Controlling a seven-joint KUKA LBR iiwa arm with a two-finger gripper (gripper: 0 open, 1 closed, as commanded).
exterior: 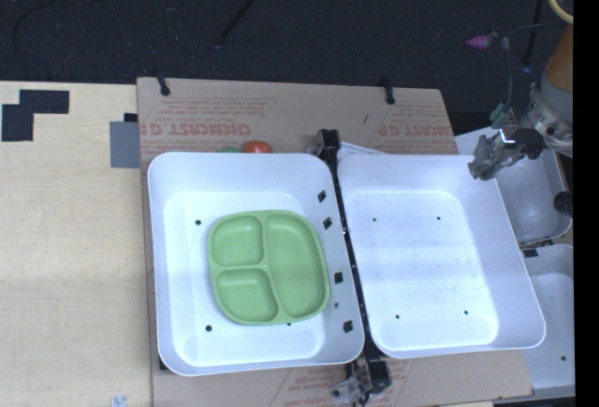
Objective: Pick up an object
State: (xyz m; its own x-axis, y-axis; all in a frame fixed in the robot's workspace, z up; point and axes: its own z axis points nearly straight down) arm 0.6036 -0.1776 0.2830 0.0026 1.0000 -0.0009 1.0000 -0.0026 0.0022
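Pincer (487,162) beside right bin's (524,288) edge.

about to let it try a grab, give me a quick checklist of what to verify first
1. Target present: light green three-compartment plastic plate lies flat in the left shallow white bin: ok.
2. Plate unobstructed from above: ok.
3. Two-finger gripper over the plate: not ok, it sits at the right white bin's upper right corner.
4. Gripper carrying anything: cannot tell.
5. Small red round object behind the left bin, outside it: ok.
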